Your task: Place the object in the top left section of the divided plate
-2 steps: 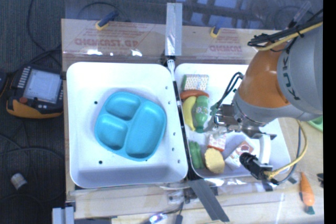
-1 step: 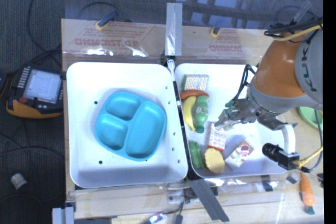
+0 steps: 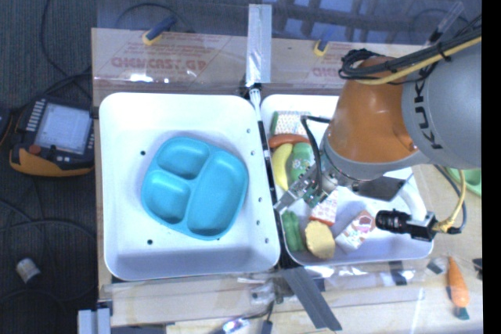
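Over the right white bin (image 3: 419, 246), among a heap of small toy foods, the jaws (image 3: 301, 190) of the grey arm with the orange band (image 3: 368, 125) hang low above a yellow banana-shaped piece (image 3: 280, 164) and a green piece (image 3: 300, 160); whether they are wide or narrow, I cannot tell. Well apart, the light-blue three-section plastic plate (image 3: 196, 185) sits in the left white bin (image 3: 125, 246) on the tabletop (image 3: 180, 59).

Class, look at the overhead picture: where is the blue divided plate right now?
The blue divided plate lies in the middle of the left white bin, across the divider from the right bin holding the small food items.
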`<action>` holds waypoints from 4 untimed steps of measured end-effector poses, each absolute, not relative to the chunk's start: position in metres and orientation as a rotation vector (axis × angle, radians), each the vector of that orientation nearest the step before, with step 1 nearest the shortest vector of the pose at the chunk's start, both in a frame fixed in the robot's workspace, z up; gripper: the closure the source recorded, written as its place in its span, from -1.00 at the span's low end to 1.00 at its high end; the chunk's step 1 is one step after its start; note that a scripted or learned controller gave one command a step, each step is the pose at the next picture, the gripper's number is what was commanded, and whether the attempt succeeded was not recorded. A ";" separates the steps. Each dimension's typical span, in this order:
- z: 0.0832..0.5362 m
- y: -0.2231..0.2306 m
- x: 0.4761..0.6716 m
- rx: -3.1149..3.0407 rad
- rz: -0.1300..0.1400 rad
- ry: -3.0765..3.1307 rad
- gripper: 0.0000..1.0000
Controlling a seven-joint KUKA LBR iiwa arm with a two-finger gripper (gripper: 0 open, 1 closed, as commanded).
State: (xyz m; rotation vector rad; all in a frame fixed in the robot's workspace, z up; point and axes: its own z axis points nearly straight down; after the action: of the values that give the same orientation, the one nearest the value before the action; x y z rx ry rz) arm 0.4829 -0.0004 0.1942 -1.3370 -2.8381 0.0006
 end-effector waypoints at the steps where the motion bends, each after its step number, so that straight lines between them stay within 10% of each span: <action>1: 0.194 0.000 0.483 -1.337 0.000 -2.838 -1.00; 2: 0.182 0.101 0.482 -1.335 0.003 -2.838 -1.00; 3: 0.190 0.101 0.482 -1.334 0.004 -2.835 1.00; 4: 0.103 0.170 0.486 -1.274 -0.008 -2.879 1.00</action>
State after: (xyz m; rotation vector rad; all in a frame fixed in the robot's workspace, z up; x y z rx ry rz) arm 0.4863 0.1697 0.1029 -1.2742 -2.8788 -0.0082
